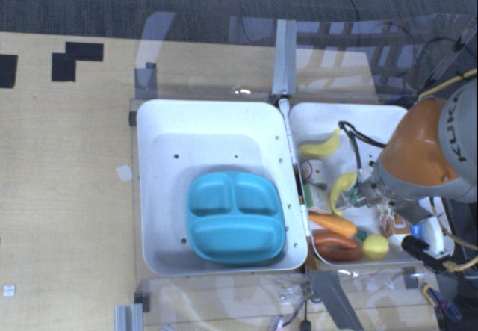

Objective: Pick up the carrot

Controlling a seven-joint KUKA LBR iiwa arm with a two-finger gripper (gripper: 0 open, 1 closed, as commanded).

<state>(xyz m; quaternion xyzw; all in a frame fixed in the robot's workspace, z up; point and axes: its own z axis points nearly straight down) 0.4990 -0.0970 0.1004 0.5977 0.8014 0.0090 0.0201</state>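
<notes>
The orange carrot lies near the front of the right bin, pointing left to right. My gripper hangs low in that bin, just right of and slightly behind the carrot, under the arm's orange band. It sits close to a yellow banana piece. Nothing is visibly held in it.
A second banana lies farther back in the right bin. A red-brown sausage and a yellow lemon rest in front of the carrot. The left bin holds a blue divided plate.
</notes>
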